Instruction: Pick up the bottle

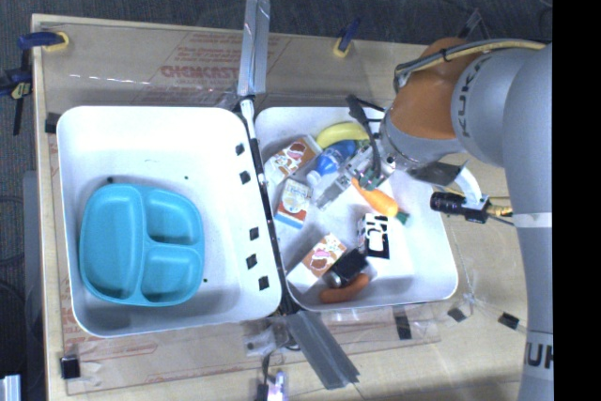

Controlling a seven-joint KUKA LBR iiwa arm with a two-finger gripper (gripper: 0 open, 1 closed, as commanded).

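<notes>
Gripper: the gripper (362, 172) sits low in the upper middle of the right bin, at the end of the grey arm (488, 108) that enters from the right of the frame; whether its jaws are spread or pressed together I cannot tell, since the metal parts blur into the clutter beneath.

Bottle: the bottle (324, 166), a small clear one with a blue top as far as the view allows, lies just left of the gripper, near the upper centre of the right bin (432, 249); nothing shows it held.

Nearest neighbours: a banana (340, 134) lies just above the bottle, a carrot (380, 199) just below and right of the gripper, and a small printed carton (293, 157) to the bottle's left.

Farther clutter: a black-and-white tagged block (376, 235) and another carton (322, 256) lie toward the lower middle of the same bin, well apart from the bottle.

Left bin: the left bin (141, 131) holds a blue divided tray (141, 244) in the lower left of the frame, of no concern to this step.

Step in hand: judged to be the approach and closing on the bottle.

Doing it well: the jaws should straddle the bottle's body across its narrow width, not its cap, and descend clear of the banana and carrot so neither is pinched along with it.

Risk: a smooth round body may roll or squirt out sideways; a centred, square closing and a slow straight lift would guard against this.
</notes>
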